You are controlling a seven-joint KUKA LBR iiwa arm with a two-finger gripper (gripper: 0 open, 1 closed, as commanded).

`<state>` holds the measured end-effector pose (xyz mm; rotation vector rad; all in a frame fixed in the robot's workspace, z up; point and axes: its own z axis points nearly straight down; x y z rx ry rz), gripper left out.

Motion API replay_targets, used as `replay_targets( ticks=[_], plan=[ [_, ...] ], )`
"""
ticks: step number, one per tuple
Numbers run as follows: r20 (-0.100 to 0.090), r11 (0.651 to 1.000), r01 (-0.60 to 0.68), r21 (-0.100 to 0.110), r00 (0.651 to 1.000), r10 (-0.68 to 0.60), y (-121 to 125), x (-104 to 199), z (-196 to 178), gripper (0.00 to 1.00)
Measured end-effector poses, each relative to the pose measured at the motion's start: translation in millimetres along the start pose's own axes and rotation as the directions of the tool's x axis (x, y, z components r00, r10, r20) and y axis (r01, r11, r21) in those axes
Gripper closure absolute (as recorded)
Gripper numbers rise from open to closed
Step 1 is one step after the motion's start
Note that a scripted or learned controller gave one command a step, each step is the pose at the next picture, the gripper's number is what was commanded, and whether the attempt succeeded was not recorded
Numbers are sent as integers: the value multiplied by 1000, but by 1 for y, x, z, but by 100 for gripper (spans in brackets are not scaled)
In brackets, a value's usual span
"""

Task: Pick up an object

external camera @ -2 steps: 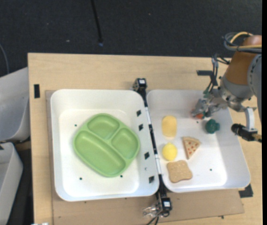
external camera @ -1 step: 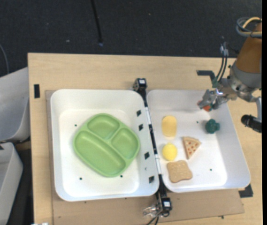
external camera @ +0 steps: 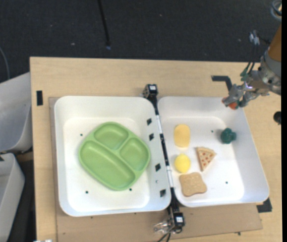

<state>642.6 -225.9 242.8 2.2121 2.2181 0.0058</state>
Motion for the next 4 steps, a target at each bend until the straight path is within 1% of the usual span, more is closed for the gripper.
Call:
replay_targets(
  ticks=[1,2,3,4],
  plan=[
    [-1,1000,1,2,1000,-1,1,-2,-49,100],
    [-4,1000,2,10,1000,-2,-18,51,-36,100],
    [-4,1000,3,10,1000,-3,-32,101,-21,100],
    [-4,1000,3,10,1000,-3,-41,159,-11,100]
  ],
)
